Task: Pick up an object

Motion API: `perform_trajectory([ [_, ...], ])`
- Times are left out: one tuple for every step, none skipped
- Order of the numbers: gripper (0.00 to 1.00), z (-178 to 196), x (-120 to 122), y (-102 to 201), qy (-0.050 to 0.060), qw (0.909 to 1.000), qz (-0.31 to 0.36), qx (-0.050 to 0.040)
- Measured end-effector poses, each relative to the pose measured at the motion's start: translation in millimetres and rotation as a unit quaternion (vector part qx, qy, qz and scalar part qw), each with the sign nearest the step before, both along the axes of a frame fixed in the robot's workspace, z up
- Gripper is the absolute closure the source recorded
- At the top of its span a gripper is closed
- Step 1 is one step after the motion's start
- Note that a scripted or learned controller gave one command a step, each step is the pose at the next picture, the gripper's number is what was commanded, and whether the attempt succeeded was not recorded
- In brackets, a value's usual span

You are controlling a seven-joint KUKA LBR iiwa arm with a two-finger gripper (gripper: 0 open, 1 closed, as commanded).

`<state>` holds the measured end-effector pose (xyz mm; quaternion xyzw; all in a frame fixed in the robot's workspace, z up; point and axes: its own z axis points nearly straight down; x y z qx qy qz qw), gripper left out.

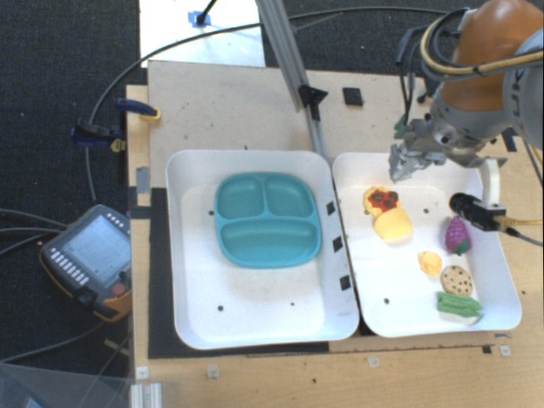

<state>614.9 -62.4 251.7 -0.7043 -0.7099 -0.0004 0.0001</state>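
One green toy [460, 306] lies lengthwise across right bin [510, 313] corner.

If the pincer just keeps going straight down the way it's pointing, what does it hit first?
Most likely the bare floor of the right bin near its far edge. The pincer points down just behind the pizza toy, which it might clip; depth is unclear.

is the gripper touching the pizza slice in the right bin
Apart. The camera view shows white bin floor between the gripper and the pizza slice.
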Motion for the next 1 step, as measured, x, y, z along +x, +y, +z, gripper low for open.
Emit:
perform_trajectory([
  [1.00,-14.9,-14.0,52.3,0.001,1.0000,0.001,0.0004],
])
